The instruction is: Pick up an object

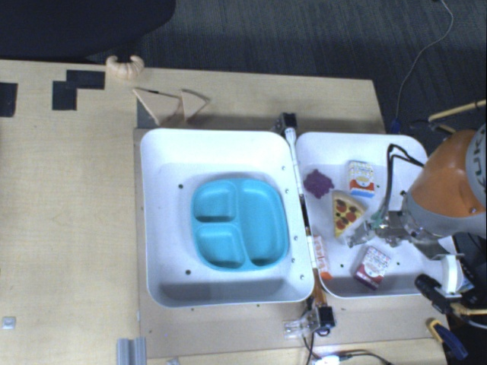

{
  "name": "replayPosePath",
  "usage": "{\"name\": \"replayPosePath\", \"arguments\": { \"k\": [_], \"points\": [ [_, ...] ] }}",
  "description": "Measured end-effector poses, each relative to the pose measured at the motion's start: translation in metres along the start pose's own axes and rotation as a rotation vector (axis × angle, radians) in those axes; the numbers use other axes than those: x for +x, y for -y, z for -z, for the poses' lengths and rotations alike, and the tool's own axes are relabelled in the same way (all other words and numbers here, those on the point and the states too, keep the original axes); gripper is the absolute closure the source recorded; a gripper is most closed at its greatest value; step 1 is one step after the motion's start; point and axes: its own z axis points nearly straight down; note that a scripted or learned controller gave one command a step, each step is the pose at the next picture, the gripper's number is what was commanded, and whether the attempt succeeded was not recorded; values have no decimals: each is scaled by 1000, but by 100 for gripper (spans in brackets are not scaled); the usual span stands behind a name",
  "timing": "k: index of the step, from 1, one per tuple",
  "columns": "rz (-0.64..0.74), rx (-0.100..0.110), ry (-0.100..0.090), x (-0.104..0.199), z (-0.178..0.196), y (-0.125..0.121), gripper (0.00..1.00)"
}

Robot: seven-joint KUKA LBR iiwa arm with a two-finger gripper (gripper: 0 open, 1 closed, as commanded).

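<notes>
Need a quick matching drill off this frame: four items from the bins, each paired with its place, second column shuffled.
Items:
1. blue divided tray
2. purple toy
3. pizza slice
4. small red-and-white carton

Places:
A. right bin, near the front edge, below the gripper
B. left bin, centre
C. right bin, near the divider, toward the back
D. right bin, just left of the gripper

Pairs: 1-B, 2-C, 3-D, 4-A
</notes>
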Motion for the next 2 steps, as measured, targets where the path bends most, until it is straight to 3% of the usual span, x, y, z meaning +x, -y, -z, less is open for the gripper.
{"name": "replayPosePath", "arguments": {
  "k": [1,2],
  "points": [
    [3,-4,0,1,11,-2,100],
    [3,-3,0,1,11,-2,0]
  ]
}}
